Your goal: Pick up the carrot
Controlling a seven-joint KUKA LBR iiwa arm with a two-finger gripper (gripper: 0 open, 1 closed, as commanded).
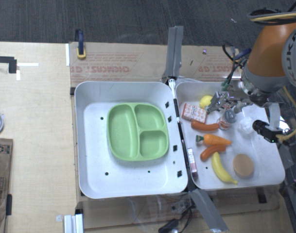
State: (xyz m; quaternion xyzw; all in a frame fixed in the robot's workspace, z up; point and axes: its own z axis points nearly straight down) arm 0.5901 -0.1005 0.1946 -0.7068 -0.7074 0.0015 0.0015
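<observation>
On the left sits a white bin with a green plate in the middle of it. The plate has three parts and they all look bare.

Next comes the right bin, where the food is. Near its left wall lies a small red and white box, with a yellow lemon just above it. Below the box lies a red sausage.

Then comes the carrot. It lies near the middle of this bin, on its side. Its long way runs left to right, with the green end on the left and the tip on the right. Another orange piece touches it from below, and a banana lies under that. A round brown cookie sits to the right.

The gripper is up near the back of the bin, above the sausage. The carrot lies toward the front of the bin from it, close by. I think the gripper must come forward and down, and pinch across the carrot's thin sides.
</observation>
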